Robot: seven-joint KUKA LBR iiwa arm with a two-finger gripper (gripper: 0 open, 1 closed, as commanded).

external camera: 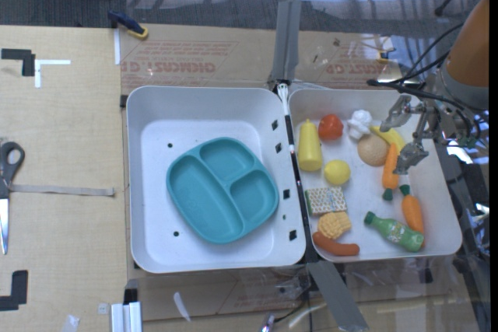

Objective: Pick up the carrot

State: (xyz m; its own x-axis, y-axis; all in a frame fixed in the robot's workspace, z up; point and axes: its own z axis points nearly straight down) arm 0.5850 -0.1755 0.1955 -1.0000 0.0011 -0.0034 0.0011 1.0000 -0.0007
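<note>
Scanning from the left, I pass the teal tray (pixel 223 190) in the left bin (pixel 148 167) and reach the right bin (pixel 443 237), where two orange pieces sit near its right wall. The slim carrot (pixel 390 166) lies lengthwise toward the bin's front edge, directly under the tool (pixel 410 138), whose fingers look spread apart with nothing between them. A stubbier carrot (pixel 412 212) lies nearer the front. The tool overlaps the slim one's top, so contact is hard to judge.

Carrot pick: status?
Gripper open above right bin, holding nothing. Upper carrot right under the fingers; second carrot lower. Potato and banana crowd the upper one.
</note>
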